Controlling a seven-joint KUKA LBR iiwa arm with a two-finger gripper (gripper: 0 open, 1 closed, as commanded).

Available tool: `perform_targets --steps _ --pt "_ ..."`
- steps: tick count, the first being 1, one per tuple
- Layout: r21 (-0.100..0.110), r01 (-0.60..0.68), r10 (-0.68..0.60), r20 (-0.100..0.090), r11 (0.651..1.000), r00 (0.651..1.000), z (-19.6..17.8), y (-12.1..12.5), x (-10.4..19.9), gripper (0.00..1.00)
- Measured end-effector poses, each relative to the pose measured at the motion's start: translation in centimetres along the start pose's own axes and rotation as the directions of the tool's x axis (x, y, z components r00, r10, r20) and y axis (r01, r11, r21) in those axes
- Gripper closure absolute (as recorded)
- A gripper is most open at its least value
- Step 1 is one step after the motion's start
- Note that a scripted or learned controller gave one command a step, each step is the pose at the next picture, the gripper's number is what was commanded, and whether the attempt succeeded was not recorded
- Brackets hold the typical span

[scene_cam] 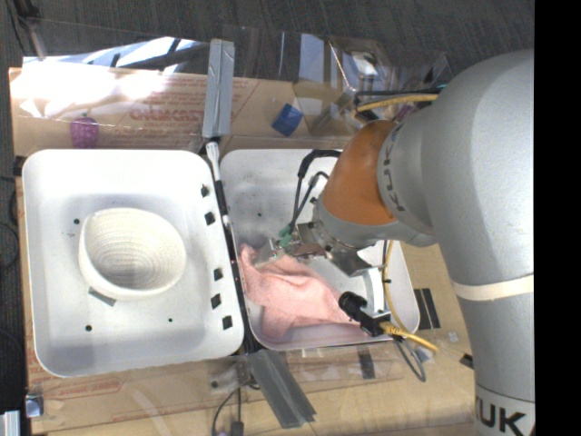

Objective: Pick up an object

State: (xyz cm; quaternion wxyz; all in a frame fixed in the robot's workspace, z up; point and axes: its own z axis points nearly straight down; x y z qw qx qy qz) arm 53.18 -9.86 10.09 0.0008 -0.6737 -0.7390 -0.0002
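A soft pink cloth [289, 296], crumpled and fuzzy, lies in the near part of the right bin [263, 175]. The gripper [283, 246] sits at its upper edge; how its jaws stand cannot be told. "KUKA" letters show on the arm [472, 171]. The left bin [54, 334] holds a ribbed white bowl [132, 251]. Brown cardboard [136, 107] lies behind.

I am showing the letters "KU" in black on my grey arm [495, 189], reading downward just beside my orange band [359, 184]. Low at the right, on my grey base [504, 411], the dark letters "KUK" are running off the frame's edge. Along the back of the desk, a brown cardboard strip [136, 107] is carrying faint red print, but glare is washing it out and I am not managing to read it.
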Motion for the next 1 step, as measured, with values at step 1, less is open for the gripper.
perform_targets --steps 1 --pt "0.003 0.004 -0.004 -0.001 1.0 1.0 -0.76 0.04 0.02 1.0"
